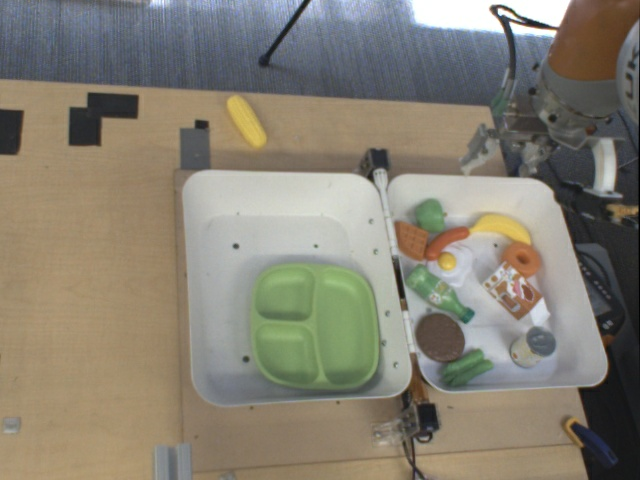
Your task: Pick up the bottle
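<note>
Clutter is the risk: the green bottle (pixel 437 295) lies on its side in the right bin (pixel 575 268), wedged between a fried egg (pixel 448 262) and a brown cookie (pixel 440 336), so descending fingers may nudge neighbours. The gripper (pixel 520 148) hovers above the bin's far rim, holding nothing (whether it's spread, I cannot tell). Smooth, rounded plastic could roll.

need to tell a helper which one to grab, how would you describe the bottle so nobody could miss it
Look in the right-hand white bin, along its left side near the divider between the two bins. The bottle lies on its side there, just above the round brown cookie and below the fried egg. It is the only light green item with a label and a darker green cap pointing down-right.
</note>
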{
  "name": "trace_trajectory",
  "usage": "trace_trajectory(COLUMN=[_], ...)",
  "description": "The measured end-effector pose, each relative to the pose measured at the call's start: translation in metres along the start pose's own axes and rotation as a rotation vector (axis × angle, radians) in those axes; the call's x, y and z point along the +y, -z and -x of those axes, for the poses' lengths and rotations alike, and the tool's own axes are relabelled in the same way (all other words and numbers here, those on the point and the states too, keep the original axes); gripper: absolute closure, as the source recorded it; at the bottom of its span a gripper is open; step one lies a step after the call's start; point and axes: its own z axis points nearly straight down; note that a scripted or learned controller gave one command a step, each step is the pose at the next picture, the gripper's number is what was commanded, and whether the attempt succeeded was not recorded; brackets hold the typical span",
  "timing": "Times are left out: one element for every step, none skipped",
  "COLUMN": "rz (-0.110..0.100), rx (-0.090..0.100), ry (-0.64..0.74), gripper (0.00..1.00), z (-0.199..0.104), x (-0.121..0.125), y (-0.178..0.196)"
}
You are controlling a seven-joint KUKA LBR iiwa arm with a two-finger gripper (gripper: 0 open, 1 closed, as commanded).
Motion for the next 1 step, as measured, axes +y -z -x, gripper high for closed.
trace_trajectory(rz=[0.000], rx=[0.000], ry=[0.409], gripper=[0.00], z=[-0.0147], x=[0.0135], y=[-0.0908])
